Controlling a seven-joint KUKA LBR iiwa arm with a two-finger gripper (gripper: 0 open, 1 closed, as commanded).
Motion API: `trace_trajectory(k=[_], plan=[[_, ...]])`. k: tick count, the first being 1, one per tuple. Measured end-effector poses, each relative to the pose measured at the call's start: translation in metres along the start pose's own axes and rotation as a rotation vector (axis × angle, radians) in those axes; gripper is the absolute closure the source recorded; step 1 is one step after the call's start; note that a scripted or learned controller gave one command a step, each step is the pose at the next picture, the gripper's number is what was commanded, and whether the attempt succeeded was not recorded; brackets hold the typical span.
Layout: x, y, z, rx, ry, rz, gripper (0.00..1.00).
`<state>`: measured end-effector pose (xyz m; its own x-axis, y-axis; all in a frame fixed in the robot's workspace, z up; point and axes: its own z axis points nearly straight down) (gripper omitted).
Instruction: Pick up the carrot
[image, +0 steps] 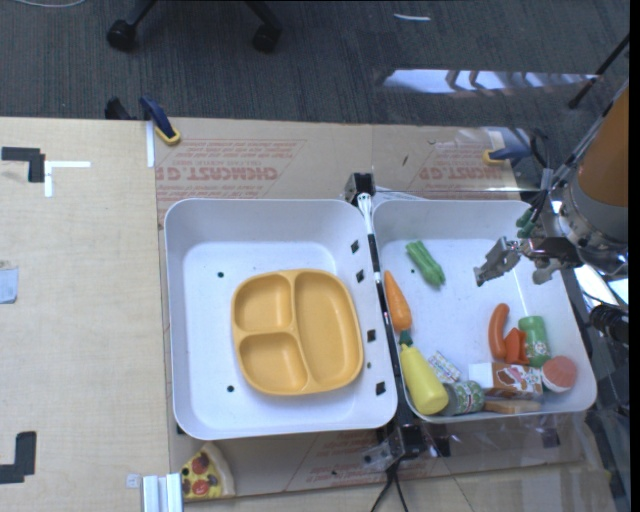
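My pincer (497, 262) hangs apart and bare, well off the carrot (397, 302) hugging the bin wall (378, 300); fingers might jam there.

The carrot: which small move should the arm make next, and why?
Probably move the gripper toward the right bin's left wall. The carrot lies there, above the yellow bottle, while the gripper hovers apart near the right side, holding nothing.

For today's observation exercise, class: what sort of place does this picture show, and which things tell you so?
Most likely a robotics lab or test bench. A robot arm reaches over two white bins, one holding a yellow divided plate, the other toy food such as a carrot. Office chair wheels stand on carpet behind.
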<state>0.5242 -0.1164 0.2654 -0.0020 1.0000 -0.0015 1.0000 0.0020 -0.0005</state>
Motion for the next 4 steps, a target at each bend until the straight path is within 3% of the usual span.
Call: trace_trajectory(k=[1, 2, 3, 4], plan=[[0.043, 0.022, 0.044, 0.003, 0.001, 0.143, 0.00], [0.102, 0.005, 0.075, 0.003, 0.001, 0.355, 0.00], [0.040, 0.009, 0.074, 0.000, 0.000, 0.507, 0.00], [0.112, -0.002, 0.074, 0.002, 0.000, 0.924, 0.00]])
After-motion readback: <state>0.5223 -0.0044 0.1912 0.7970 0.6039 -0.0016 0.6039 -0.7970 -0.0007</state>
